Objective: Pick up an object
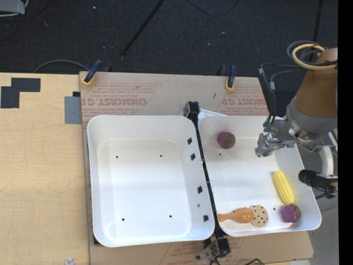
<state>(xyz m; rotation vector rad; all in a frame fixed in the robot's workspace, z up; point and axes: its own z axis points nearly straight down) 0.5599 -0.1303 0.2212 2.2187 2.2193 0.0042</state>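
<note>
Starting at the near rim of the right bin [248, 173], found an orange carrot-like toy [236, 216] lying flat, its thick end touching a speckled cookie [258, 215]. Noted a small purple object [290, 212] just beside these, in the bin's near right corner. Saw a yellow corn cob [283, 186] a little farther back, lying lengthwise near the right wall, apart from the purple piece. Passed the left bin [143, 175] alongside, joined to the right one by a row of black clips [199, 170]. Spotted a round reddish-purple fruit [225, 139] toward the far wall of the right bin, alone on the white floor. Found the gripper [267, 146] near that fruit on its right, well apart from it, hanging over the bin with nothing seen in it; could not tell whether spread or pressed together. Traced the grey arm [317, 93] up and rightward from there. Saw printed cardboard [143, 95] beyond the bins, pinned by two blue clamps [230, 77] at the far edge.
</note>
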